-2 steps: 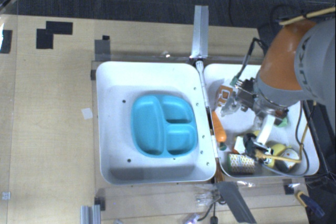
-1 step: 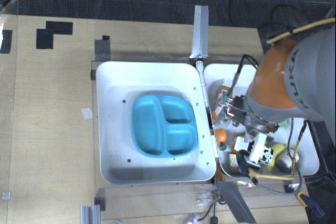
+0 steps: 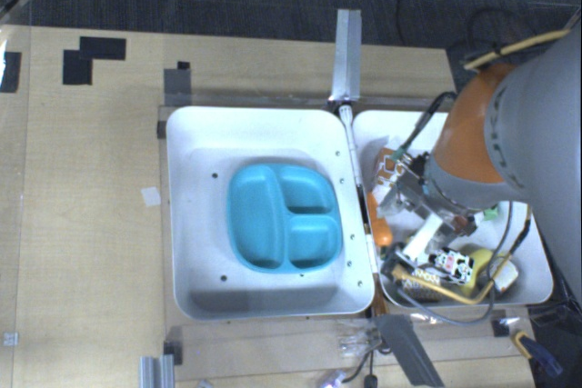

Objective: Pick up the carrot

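The carrot shows as a small orange piece against the left wall of the right bin, partly covered by the arm's wrist. My gripper is low inside that bin, just above and slightly right of the carrot. The grey arm with its orange band hides most of the bin's middle. Whether the gripper touches the carrot cannot be made out.
A blue divided tray lies in the left bin. The right bin holds several cluttered items, among them a white and yellow object near the front. A metal divider post stands between the bins at the back.
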